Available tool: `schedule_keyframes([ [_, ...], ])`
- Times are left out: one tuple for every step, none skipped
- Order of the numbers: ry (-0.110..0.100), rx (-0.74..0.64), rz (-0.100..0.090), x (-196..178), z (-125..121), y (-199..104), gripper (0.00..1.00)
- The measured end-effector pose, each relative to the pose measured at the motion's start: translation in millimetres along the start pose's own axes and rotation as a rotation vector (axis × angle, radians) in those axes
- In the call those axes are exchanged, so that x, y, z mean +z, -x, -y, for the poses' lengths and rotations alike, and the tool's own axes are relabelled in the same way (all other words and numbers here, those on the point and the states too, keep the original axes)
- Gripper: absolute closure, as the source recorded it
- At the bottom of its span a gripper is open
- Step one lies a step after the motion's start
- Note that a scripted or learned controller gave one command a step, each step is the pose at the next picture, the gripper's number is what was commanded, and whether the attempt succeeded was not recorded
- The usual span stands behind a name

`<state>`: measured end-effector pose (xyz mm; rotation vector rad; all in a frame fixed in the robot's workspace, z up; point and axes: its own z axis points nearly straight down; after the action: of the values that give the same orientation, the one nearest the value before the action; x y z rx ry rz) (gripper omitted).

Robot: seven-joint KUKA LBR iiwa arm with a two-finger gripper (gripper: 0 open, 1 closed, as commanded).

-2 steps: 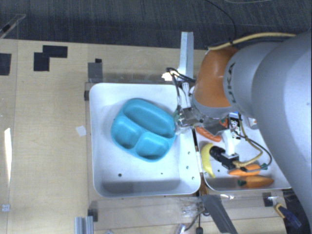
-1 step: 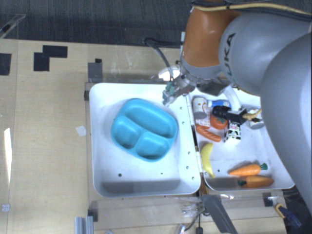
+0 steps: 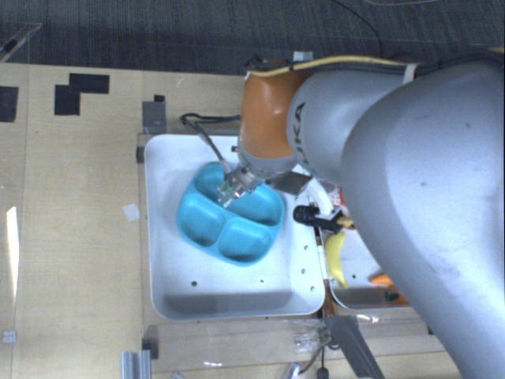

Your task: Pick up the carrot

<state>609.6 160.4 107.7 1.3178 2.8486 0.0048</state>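
Observation:
A small orange piece, likely the carrot, peeks out from under the grey arm in the right bin, near its front edge; most of it is hidden. My gripper is far from it, down over the left bin, its tip at the upper compartment of a blue divided plate. I see nothing held at the tip.
A yellow banana lies along the left side of the right bin, next to the wall between the bins. The arm's bulk covers most of the right bin. The blue plate takes up the middle of the left bin.

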Motion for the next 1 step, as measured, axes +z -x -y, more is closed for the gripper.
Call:
schedule_keyframes([
  [-0.004,0.860,0.001,-75.7,75.0,40.8,1.00],
])
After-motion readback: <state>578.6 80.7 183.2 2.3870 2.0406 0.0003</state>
